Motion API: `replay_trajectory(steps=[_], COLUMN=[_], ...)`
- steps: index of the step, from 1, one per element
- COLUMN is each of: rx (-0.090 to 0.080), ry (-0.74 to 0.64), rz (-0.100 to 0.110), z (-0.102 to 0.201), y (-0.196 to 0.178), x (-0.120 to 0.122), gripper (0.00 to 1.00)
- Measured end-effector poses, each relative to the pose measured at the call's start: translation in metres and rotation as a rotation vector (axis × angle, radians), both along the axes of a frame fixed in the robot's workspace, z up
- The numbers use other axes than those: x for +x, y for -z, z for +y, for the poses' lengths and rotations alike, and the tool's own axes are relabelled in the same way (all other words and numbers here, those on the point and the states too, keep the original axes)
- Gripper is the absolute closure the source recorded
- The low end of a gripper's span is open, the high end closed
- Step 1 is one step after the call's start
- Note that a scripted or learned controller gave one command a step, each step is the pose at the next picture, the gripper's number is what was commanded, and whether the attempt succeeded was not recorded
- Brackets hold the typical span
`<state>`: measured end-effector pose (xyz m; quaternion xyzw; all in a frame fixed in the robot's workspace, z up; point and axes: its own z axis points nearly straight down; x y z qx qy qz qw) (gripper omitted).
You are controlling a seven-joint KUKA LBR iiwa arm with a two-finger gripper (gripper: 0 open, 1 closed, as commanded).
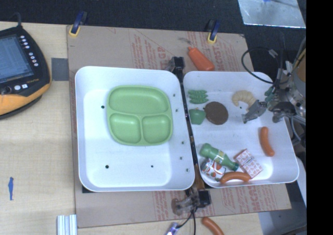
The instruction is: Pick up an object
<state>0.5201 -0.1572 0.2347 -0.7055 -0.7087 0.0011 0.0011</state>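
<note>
The task names no particular object, and the nearest candidates all lie in the right bin (291, 174). Closest is a croissant (243, 98), near the bin's far edge toward its right side, its curved body running roughly along that edge. An orange-red sausage (267, 141) lies by the bin's right edge, its long axis running from far to near, slightly slanted.

The gripper (264, 110) hangs over the bin's right part, between the two: the croissant is just beside it toward the far-left, the sausage just beside it toward the near edge. Its two dark fingers are spread apart with nothing between them. Either piece looks reachable with a short move; for the sausage, the fingers would need to close across its narrow width.

Further left in the same bin sit a brown round patty (216, 113), a green toy pepper (196, 116) and green pea pods (197, 95) by the left edge. At the near edge cluster a green bottle (217, 155), a red-and-white packet (248, 162) and a hot dog (234, 178).

The left bin (93, 171) carries a green divided plate (140, 115). Outside the bins, a carrot (200, 59) lies on the cardboard just beyond the right bin's far edge.
</note>
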Motion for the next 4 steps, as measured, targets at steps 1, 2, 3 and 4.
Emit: replay_trajectory(steps=[1,2,3,4], rx=[-0.001,0.0,-0.003,-0.003], ry=[0.0,-0.002,-0.006,-0.006], rz=[0.003,0.002,0.002,0.002], z=[-0.055,-0.054,-0.056,-0.056], y=[0.042,0.144,0.133,0.133], x=[0.006,0.009,0.009,0.009], gripper=[0.0,0.0,1.0,0.0])
